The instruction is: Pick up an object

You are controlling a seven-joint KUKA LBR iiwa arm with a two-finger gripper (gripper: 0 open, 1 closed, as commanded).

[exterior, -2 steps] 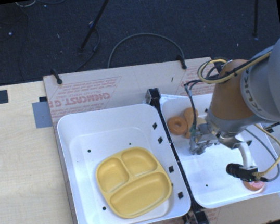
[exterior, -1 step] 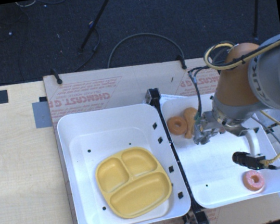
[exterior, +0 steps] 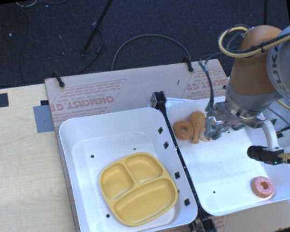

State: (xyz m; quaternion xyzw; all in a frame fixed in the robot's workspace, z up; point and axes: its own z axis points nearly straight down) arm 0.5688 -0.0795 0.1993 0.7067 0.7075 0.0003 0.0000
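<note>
In the right bin [exterior: 225, 176], near its back left corner, lie a brown doughnut [exterior: 183, 129] and, just right of it, a tan pastry-like piece [exterior: 196, 125]. A pink frosted doughnut [exterior: 263, 187] rests at the bin's front right. My gripper [exterior: 211, 128] is low over the bin, right beside the tan piece and touching or nearly touching its right side. The orange band and grey wrist rise behind it to the right.
The left bin [exterior: 79, 150] holds a yellow divided plate [exterior: 138, 187]. A black ridge [exterior: 176, 157] separates the two bins. A black part with cables [exterior: 266, 154] hangs over the right bin's right side. Cardboard lies under the bins.
</note>
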